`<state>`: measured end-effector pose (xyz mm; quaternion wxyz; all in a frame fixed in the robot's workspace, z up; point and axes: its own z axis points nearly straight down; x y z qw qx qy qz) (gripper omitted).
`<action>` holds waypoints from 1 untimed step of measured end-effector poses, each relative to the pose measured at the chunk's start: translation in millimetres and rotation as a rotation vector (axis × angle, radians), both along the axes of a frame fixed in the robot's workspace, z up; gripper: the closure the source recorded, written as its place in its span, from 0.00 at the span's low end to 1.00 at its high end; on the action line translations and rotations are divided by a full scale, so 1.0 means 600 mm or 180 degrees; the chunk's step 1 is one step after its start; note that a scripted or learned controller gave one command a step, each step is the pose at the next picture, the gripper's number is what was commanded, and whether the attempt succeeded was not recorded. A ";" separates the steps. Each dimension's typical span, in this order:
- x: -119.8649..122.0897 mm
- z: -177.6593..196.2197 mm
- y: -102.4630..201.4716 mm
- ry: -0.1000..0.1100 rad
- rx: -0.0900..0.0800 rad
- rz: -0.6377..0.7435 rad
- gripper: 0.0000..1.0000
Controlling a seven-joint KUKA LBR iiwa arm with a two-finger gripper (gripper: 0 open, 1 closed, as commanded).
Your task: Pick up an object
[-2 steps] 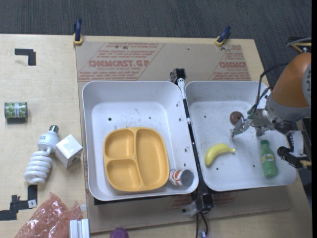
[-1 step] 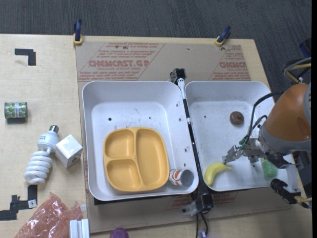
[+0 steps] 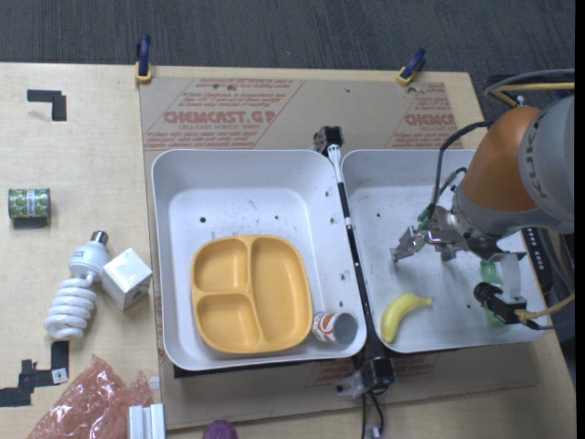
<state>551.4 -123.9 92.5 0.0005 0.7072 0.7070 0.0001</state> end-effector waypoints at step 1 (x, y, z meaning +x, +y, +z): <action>0.001 0.017 -0.001 -0.0006 -0.0003 -0.0005 1.00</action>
